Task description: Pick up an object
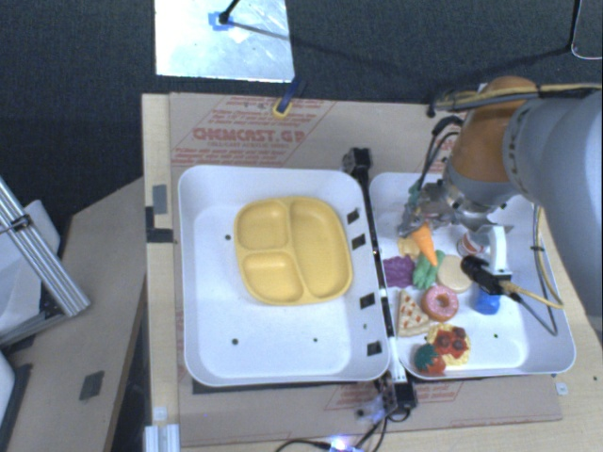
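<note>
My gripper (416,218) hangs low over the upper left part of the right bin (542,347), under the grey arm with its orange band. Just below its tip lies an orange toy carrot (426,242); whether they touch is unclear. Around the carrot sit purple grapes (398,270), a green piece (426,273), a tan round piece (454,275), a pink donut (439,302), a pizza slice (409,313), a small round pizza (449,343), a red and green fruit (429,359) and a blue piece (486,302).
The left bin (203,347) holds a yellow three-part plate (290,250). A divider with black clips (369,252) runs between the bins. The arm covers the right bin's upper right. A shiny sheet (224,26) lies beyond the bench.
</note>
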Controlling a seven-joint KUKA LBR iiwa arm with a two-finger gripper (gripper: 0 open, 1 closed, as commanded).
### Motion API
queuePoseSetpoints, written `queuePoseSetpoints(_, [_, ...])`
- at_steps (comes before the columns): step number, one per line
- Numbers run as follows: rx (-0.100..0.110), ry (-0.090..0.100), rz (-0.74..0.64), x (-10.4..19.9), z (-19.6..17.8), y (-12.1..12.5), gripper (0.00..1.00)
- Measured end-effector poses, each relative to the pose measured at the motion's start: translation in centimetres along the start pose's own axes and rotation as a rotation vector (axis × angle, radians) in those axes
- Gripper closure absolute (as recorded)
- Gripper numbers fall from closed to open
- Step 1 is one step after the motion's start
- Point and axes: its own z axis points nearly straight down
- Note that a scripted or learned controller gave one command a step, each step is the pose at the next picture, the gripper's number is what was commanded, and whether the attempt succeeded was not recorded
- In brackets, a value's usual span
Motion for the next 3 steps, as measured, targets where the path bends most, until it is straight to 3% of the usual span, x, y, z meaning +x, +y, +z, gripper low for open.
queuePoseSetpoints(2, [0.001,0.0,0.001,-1.2,-11.2,-0.4,1.0])
queuePoseSetpoints(3, [0.003,0.001,-0.003,-1.2,-12.9,-0.3,1.0])
